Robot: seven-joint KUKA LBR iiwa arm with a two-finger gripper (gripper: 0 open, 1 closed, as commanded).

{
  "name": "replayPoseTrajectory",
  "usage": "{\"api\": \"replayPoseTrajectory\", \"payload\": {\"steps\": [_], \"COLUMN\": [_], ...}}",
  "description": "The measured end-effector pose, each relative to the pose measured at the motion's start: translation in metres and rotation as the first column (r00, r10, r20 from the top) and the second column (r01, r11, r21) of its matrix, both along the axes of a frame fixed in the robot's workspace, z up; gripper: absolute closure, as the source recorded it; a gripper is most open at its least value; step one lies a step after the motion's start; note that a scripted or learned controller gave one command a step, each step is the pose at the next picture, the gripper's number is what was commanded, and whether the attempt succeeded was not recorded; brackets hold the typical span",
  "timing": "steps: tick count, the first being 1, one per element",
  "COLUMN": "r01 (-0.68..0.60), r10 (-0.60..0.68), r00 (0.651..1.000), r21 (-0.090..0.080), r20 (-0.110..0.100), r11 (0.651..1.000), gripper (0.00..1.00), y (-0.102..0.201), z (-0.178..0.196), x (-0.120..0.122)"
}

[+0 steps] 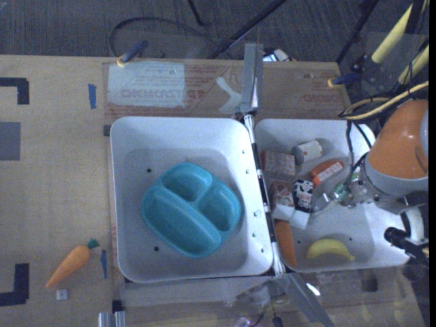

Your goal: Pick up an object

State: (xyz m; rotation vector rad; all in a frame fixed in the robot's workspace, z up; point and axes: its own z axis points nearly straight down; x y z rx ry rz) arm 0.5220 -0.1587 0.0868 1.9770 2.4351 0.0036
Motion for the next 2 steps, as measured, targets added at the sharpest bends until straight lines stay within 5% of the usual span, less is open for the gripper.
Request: {"api": "replayPoseTrajectory", "payload": {"steps": [1, 2], "r01": [0.004, 0.201], "r10": [-0.004, -0.201], "r00": [1.0, 0.98], "r21": [-0.001, 0.001], "r20": [0.007, -0.004], "r11": [1.0, 0.98], "gripper": [1.0, 1.0], "y": [-0.002, 0.098], "z": [0.012, 0.098], "x": [0.002, 0.076]}}
